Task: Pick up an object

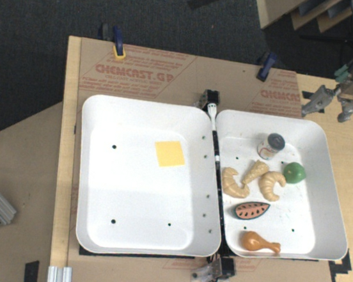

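Observation:
My gripper [330,107] hovers beyond the far right corner of the right bin [322,208], above the cardboard. Its two fingers are spread open with nothing between them. The right bin holds a small grey jar [273,144], a green ball [294,172], three tan croissant-like pieces [235,183] [255,172] [273,185], a reddish-brown oval slice [251,210] and an orange drumstick [258,243]. A flat yellow square [169,154] lies in the left bin [94,178].
Both bins rest on a cardboard sheet [172,72] held by two blue clamps [118,42] [266,65] at the far edge. A black clip [211,99] sits where the bins meet at the back. Dark floor lies beyond.

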Robot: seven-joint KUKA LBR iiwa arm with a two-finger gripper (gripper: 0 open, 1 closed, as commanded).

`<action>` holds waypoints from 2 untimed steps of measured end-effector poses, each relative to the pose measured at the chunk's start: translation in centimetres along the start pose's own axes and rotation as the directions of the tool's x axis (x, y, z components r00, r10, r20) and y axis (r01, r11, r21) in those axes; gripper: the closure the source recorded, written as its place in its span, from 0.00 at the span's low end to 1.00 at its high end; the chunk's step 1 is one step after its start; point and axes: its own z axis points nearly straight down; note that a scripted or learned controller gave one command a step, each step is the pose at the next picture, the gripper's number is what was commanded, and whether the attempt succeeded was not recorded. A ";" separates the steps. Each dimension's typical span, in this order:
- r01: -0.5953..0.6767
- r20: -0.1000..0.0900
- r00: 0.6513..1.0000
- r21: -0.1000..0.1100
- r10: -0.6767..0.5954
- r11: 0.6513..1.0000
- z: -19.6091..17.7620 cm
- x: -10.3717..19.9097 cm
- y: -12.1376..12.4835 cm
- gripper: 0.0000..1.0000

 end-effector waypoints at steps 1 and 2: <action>0.001 0.002 1.000 -0.004 -0.001 1.000 -1.1 0.0 0.1 1.00; 0.007 0.004 1.000 -0.021 -0.006 1.000 -16.7 4.1 1.9 1.00</action>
